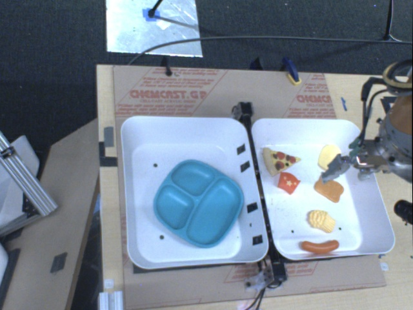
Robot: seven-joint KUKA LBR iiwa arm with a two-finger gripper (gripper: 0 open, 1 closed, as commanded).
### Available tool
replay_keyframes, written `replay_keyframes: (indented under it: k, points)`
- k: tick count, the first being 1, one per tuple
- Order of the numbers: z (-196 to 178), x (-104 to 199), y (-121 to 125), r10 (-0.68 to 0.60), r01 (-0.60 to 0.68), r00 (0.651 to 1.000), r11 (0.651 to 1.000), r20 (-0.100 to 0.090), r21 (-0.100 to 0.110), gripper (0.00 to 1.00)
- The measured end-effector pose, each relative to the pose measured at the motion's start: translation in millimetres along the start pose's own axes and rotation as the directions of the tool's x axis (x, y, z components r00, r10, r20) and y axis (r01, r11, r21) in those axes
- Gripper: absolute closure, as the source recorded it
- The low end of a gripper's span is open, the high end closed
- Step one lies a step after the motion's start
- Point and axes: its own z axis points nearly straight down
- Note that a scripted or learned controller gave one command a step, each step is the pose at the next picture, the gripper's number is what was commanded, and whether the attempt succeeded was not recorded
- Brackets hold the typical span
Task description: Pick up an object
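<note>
The right bin holds several toy foods: a pizza slice, a small red piece, a pale yellow cheese piece, a brown toast-like piece, a yellow corn piece and an orange sausage. My gripper reaches in from the right and hangs low between the cheese piece and the brown piece, its tip just above the brown piece's upper edge. I cannot make out anything held in it.
A blue divided plate lies in the left bin. The divider between the bins runs down the middle. The arm's wrist and cables stand over the right bin's far right rim.
</note>
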Motion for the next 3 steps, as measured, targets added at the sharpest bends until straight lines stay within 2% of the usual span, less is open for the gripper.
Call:
replay_keyframes:
  k: [1, 2, 3]
  points:
    - [-4.6, 0.2, 1.8, -0.002, 0.002, 1.000, 1.000, 0.002, -0.010, 0.00]
    - [44.5, 8.4, 8.4, -0.001, 0.001, 1.000, 1.000, 0.000, -0.005, 0.00]
    - [104.1, 1.1, 6.6, 0.001, -0.001, 1.000, 1.000, 0.000, -0.004, 0.00]
